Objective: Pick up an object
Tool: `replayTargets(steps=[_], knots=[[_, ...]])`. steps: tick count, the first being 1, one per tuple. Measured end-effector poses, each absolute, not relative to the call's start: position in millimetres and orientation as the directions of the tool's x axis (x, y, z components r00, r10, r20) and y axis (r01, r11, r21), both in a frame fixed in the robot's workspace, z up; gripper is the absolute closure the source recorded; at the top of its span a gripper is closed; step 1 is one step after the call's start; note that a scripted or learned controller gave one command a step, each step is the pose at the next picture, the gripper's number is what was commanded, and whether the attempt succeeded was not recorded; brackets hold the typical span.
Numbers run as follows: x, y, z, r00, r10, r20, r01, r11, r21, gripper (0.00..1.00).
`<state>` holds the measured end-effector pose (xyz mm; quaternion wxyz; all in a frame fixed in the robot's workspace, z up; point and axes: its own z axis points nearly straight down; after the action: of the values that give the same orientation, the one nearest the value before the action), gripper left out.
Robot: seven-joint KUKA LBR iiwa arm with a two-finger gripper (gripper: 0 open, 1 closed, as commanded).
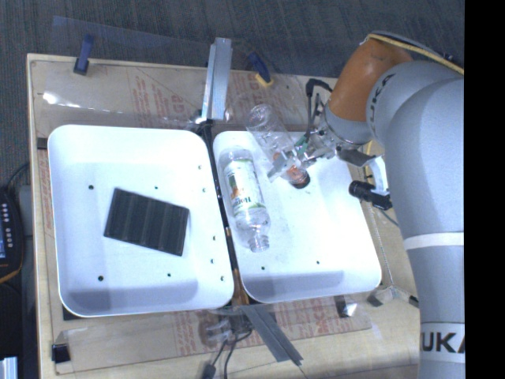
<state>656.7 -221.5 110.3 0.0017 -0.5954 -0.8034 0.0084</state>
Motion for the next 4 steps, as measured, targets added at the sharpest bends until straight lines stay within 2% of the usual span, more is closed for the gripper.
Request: replayTargets(steps=[4], knots=[[656.9,-222.6,110.4,-0.312,0.95,-0.008,0.95,0.312,-0.014,0.0]])
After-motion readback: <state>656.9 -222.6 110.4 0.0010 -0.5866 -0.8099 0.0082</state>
